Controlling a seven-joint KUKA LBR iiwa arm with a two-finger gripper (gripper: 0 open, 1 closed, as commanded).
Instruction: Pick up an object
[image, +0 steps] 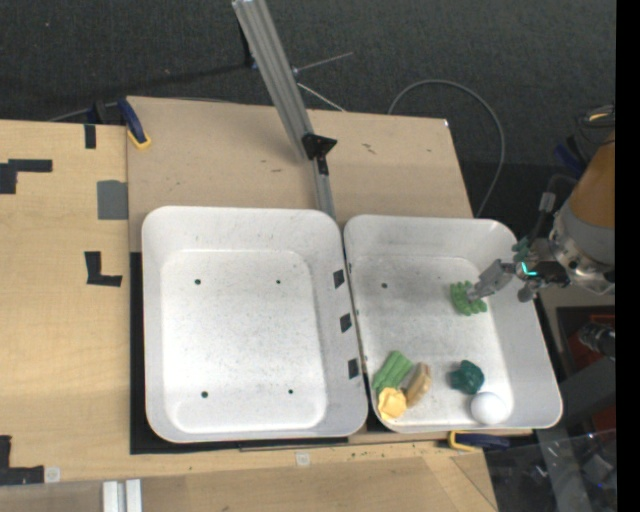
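The right bin (420, 235) holds several small objects. A light green toy (466, 297) lies near its right wall. Along the front lie a green ribbed piece (393, 370), a tan piece (416, 383), a yellow piece (391, 403), a dark green lump (466, 377) and a white ball (489, 407). My gripper (506, 285) hangs over the bin's right edge, just right of the light green toy. It is open, with nothing between its fingers. One grey finger (489, 278) points down toward the toy's right side.
The left bin (240, 225) sits beside the right one. A slanted metal pole (285, 85) runs down from the top to the bins' back edge. A cable loops behind the right bin. Blue clamps sit at the bench corners.
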